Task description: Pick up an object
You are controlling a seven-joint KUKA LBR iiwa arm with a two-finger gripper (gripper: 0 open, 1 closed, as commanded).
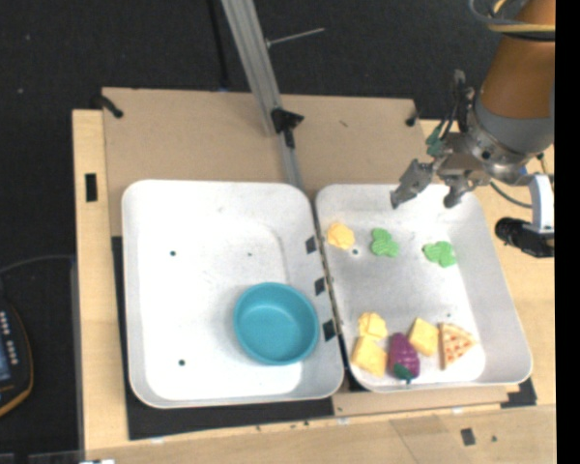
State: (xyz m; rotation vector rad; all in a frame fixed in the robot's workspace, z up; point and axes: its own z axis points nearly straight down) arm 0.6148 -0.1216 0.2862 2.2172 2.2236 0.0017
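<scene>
A: Where is the pincer [429, 188] right now?

B: Over the far edge of the right bin [498, 293], near its far right corner. Its two fingers stand spread wide, with nothing between them.

A: And the things it could pick?

B: All in the right bin. A yellow piece [340, 236] lies by the bin's left wall, toward the far side. Just beside it a green piece [384, 244], and another green piece [440, 253] further right, both roundish and lobed with no clear long axis.

A: Along the near edge?

B: A cluster. A yellow block [370, 344] near the near left corner, its long axis running from far to near. A purple piece [403, 356] touching it on the right, also lengthwise far to near. Then a small yellow cube [423, 335], and a pizza slice [453, 343] whose narrow tip points toward the near edge of the desk [174, 133].

A: The left bin [193, 230]?

B: It holds a blue bowl [275, 323], upright, close to its near right corner
</scene>
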